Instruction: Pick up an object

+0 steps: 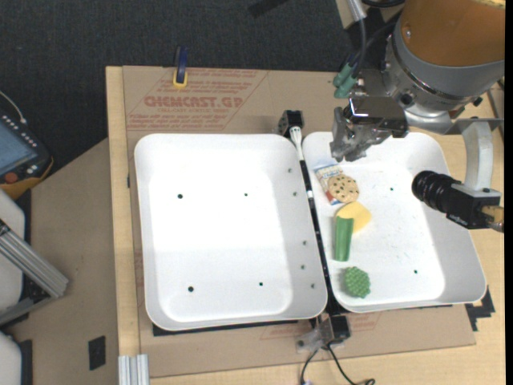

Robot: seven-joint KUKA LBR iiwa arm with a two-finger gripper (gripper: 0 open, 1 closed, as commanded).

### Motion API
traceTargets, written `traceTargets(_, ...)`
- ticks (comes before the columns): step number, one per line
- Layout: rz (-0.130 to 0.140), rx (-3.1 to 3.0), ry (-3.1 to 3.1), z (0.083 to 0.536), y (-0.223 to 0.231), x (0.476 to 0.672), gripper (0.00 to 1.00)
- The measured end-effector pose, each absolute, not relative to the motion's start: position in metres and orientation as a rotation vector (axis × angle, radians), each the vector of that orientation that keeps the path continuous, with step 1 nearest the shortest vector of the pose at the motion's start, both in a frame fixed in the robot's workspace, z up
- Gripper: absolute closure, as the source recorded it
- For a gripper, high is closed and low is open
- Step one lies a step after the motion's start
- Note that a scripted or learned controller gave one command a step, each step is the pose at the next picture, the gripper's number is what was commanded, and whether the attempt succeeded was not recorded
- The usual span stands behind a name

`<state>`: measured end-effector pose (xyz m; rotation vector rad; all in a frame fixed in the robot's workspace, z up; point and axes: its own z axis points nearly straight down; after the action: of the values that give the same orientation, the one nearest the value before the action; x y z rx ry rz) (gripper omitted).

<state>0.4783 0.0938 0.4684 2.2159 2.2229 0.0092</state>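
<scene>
Arm poised over the right bin's far corner, above a row of small objects.

The gripper [353, 147] hung low over the far left corner of the right bin [449, 287], just beyond a small packet with a spotted cookie-like disc [342, 186]; how far apart the fingers stood I could not tell, and nothing showed between them. The candidates lay in a line along that bin's left wall: the disc, then a yellow piece [357, 215] touching a green stick [343, 239], then a knobbly green ball [356, 281] nearest the camera. Crowded against the wall, they probably left little room on that side for a finger to slip in. The left bin [160, 239] lay alongside on the surface [120, 135], presumably kept as the place for drops.
</scene>
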Motion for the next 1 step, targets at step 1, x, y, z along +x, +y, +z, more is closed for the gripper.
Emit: traceTargets(1, 0.012, 2.216, 2.221, 0.5228, 0.1113, 0.4796, 1.0)
